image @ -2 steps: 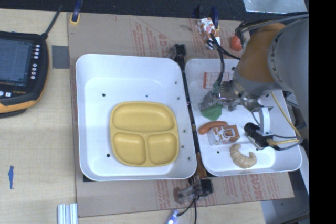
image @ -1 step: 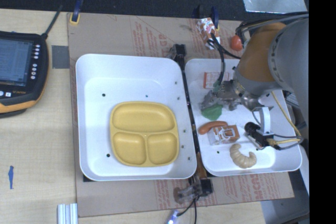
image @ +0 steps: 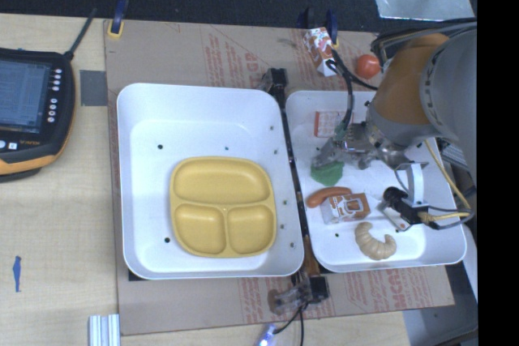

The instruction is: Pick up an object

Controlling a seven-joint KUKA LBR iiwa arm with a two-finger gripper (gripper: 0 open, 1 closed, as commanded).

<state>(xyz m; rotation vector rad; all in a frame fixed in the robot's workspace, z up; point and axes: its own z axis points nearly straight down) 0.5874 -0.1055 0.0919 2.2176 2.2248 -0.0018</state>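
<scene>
In the right bin (image: 438,255) lie a green object (image: 328,172), an orange-red sausage (image: 328,195), a small brown and white packet (image: 347,208), a pale croissant (image: 375,241) and a red and white card (image: 326,124). My gripper (image: 340,150) is low over the bin's left half, just above the green object. Its fingers point left and down toward that object. Nothing shows between them.
The left bin (image: 138,126) holds a yellow divided plate (image: 223,205). Behind the right bin lie a red ball (image: 368,66) and a small wrapped packet (image: 319,46). A teach pendant (image: 32,109) sits at the far left. Cables run along the right bin's right side.
</scene>
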